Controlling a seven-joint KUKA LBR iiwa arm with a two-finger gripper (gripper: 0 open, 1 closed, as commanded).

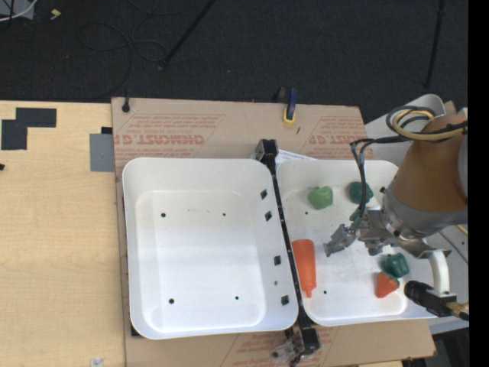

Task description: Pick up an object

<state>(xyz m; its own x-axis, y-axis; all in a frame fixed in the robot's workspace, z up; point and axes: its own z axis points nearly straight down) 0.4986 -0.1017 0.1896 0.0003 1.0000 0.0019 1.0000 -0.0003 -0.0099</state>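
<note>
My gripper hangs over the middle of the right bin, reaching in from the right under the grey and orange arm. It sits above bare bin floor with no object seen in it. An orange carrot-shaped piece lies just to its left along the bin's left wall. A light green piece lies farther back. A dark green piece sits at the back, partly behind a cable. A teal piece and a red-orange piece lie to the gripper's right near the front.
The left bin stands beside the right one, parted by a black divider. Both rest on a cardboard sheet clamped at the back. Black cables loop down by the arm.
</note>
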